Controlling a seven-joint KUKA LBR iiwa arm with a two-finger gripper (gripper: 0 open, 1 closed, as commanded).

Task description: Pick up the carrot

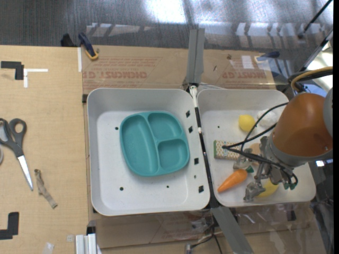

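- Down in the right bin (296,194), the gripper (253,190) hangs low near the front wall, just right of the carrot (233,181); from where I stand I cannot tell how it is set, and nothing shows held in it.
- Above it, the arm's orange band (302,125) covers much of the bin's right half.
- Carrot: it lies on the bin floor near the front, tilted, thick end toward the gripper, tip pointing to the front left.
- Other things in that bin: a yellow ball (246,122) toward the back, a small patterned block (222,149) in the middle, and a yellow piece (270,189) partly hidden just beside the gripper.
- Left bin (100,157): 1 teal plate (154,143) with 3 sections lies in its middle, with bare white floor all round it.
- The 2 bins touch along a shared middle wall, and the carrot's tip is near it.
- On the bench to the left, scissors (16,147) lie well apart from both bins.
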